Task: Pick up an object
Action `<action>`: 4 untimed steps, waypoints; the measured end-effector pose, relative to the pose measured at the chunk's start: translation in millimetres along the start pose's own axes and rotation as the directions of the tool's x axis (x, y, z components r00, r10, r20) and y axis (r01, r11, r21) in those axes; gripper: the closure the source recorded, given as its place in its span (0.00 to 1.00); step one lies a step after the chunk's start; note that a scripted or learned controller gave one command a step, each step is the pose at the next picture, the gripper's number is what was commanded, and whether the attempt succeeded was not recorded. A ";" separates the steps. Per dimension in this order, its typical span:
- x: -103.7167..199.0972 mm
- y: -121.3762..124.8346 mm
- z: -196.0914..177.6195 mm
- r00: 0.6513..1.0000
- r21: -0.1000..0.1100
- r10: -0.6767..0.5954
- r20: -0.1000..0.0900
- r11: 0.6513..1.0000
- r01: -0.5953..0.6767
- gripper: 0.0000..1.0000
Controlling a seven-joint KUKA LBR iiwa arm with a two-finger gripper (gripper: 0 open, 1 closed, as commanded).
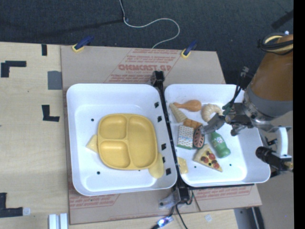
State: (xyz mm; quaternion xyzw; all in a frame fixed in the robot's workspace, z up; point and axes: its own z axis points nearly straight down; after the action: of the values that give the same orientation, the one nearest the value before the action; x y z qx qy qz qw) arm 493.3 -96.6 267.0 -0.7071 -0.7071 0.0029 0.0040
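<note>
Jaws (210,125) just above green bottle (219,145) (right bin).

red print on cardboard sheet (143,68), mirrored, not readable

Both white bins (78,104) look like smooth, slightly glossy plastic, and the yellow divided plate (127,141) in the left one is matt plastic. The toy foods, among them a green bottle (220,144) and a pizza slice (208,158), seem smooth moulded plastic. Beneath lies printed brown cardboard (138,66) on pale wood-look bench (28,128), with dark, rough carpet (57,8) beyond.
</note>
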 end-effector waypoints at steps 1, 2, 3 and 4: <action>-0.1 1.7 -3.6 1.000 -0.008 -0.002 0.001 1.000 0.002 0.00; 2.3 11.2 50.0 1.000 -0.003 -0.001 0.001 1.000 0.001 0.00; 1.2 9.9 94.0 1.000 -0.002 -0.001 0.001 1.000 0.001 0.00; 2.1 4.2 138.6 1.000 -0.001 0.000 0.000 1.000 0.000 0.00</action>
State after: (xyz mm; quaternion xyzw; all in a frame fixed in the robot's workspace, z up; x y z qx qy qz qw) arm 496.2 -94.2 128.3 -0.7070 -0.7072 0.0025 0.0035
